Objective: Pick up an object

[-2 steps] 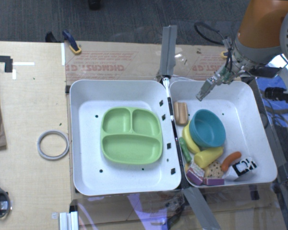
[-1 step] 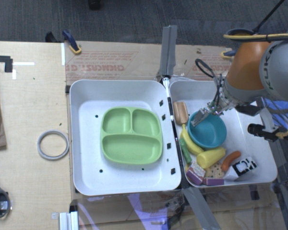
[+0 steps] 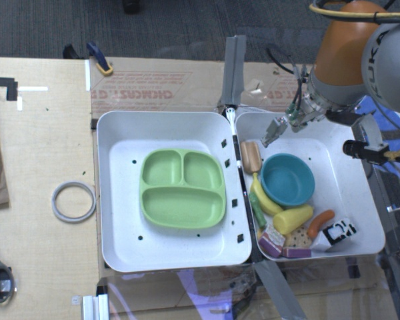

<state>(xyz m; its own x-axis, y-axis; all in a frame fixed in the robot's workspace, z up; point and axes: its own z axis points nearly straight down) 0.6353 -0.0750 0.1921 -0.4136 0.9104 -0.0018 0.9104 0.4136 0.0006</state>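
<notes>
We cannot tell our grey two-finger gripper's (image 3: pixel 275 133) opening; the light, rigid teal plastic bowl (image 3: pixel 288 179) suits a rim pinch.

The banana (image 3: pixel 263 199) lies partly hidden beneath the blue bowl (image 3: pixel 288 180).

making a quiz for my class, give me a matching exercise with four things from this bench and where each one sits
Things:
1. green divided plate
2. teal bowl
3. roll of tape
4. blue clamp

Places:
A. in the right bin
B. on the bench, left of the left bin
C. in the left bin
D. on the bench, beyond the left bin's far left corner

Pairs: 1-C, 2-A, 3-B, 4-D
</notes>
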